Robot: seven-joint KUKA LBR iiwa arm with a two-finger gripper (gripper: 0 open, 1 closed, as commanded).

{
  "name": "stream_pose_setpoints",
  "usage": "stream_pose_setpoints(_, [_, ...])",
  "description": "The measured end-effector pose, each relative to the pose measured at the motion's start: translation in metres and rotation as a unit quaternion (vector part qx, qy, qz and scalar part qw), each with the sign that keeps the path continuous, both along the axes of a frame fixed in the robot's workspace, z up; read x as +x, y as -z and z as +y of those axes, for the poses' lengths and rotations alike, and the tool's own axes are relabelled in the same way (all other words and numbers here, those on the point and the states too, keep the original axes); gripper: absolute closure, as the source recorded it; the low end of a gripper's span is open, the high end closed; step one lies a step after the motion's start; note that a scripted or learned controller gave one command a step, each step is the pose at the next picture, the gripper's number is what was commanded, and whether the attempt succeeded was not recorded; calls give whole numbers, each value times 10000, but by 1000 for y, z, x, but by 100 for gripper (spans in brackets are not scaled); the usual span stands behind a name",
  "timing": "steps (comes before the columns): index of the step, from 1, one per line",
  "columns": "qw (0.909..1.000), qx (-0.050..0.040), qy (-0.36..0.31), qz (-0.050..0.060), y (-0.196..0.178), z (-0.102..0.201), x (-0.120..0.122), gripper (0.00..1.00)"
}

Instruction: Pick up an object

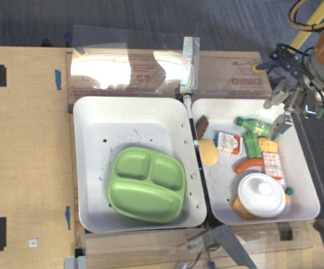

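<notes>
camera view, claw [280, 112] open above right bin [313, 206]

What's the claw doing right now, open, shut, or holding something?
Claw: open, holding nothing, above the right bin's far corner near the green bottle.

A green divided plate [147, 184] in one white bin [89, 116]; a white bowl [261, 194] and green bottle [253, 126] in the other.

Even, bright overhead light; strong glare whitens the clear plastic sheet [122, 66] behind the bins. Shadows are soft, and the picture is slightly blurred.
</notes>
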State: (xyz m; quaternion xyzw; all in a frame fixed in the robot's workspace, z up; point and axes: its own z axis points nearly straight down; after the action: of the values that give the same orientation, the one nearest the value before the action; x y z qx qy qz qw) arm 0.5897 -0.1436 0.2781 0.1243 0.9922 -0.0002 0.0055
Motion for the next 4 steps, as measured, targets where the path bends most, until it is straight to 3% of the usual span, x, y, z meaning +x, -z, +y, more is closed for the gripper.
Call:
stream_pose_setpoints(1, [9975,0,-704,35,24,-9,3,0])
stream_pose_setpoints(2, [9943,25,1061,71,153,48,14,0])
stream_pose_setpoints(3, [9958,9,915,12,132,27,13,0])
stream_pose_setpoints(4, [9788,-72,-2042,-122,179,22,-14,0])
